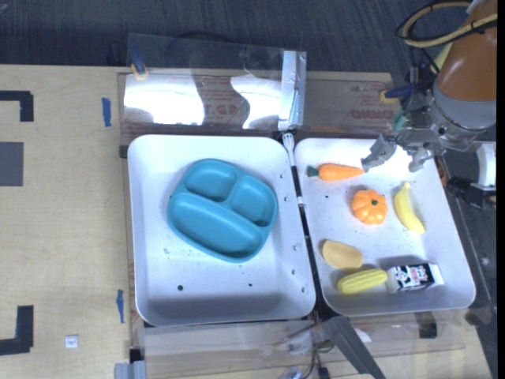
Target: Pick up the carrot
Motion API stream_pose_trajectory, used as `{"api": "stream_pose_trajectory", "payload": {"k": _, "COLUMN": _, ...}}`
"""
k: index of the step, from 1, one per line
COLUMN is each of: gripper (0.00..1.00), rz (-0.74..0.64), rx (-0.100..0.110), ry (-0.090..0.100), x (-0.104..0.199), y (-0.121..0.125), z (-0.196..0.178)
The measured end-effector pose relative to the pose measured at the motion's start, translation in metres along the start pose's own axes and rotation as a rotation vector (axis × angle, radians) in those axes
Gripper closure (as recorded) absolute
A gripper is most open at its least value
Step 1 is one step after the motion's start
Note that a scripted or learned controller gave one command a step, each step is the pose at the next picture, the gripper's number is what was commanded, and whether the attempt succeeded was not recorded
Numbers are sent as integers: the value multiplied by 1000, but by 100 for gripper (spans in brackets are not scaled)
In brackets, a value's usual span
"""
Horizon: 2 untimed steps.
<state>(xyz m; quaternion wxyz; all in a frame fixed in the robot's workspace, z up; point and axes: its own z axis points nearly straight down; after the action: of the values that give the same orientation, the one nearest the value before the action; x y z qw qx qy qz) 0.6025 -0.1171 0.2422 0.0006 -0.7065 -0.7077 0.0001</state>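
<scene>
You'll find the carrot point(341, 172) lying on its side near the far left corner of the right bin point(458, 287), green end toward the divider. The gripper point(396, 155) hovers just to the carrot's right, its fingers point(374, 157) spread apart with nothing between them; the nearer one sits just beside the carrot's orange tip. A small pumpkin point(369, 207) rests below the carrot.

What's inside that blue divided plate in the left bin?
The blue plate in the left bin shows bare blue compartments with no food in them. All the toy food, including the carrot, lies in the right bin. What's beneath the plate is hidden.
</scene>
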Motion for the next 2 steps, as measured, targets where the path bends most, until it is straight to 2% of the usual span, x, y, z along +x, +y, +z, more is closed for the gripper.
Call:
{"api": "stream_pose_trajectory", "payload": {"k": 1, "gripper": 0, "rz": -22, "rx": 10, "ry": 1, "x": -19, "y": 18, "z": 118}}
{"api": "stream_pose_trajectory", "payload": {"k": 2, "gripper": 0, "rz": -383, "rx": -3, "ry": -1, "x": 23, "y": 41, "z": 156}}
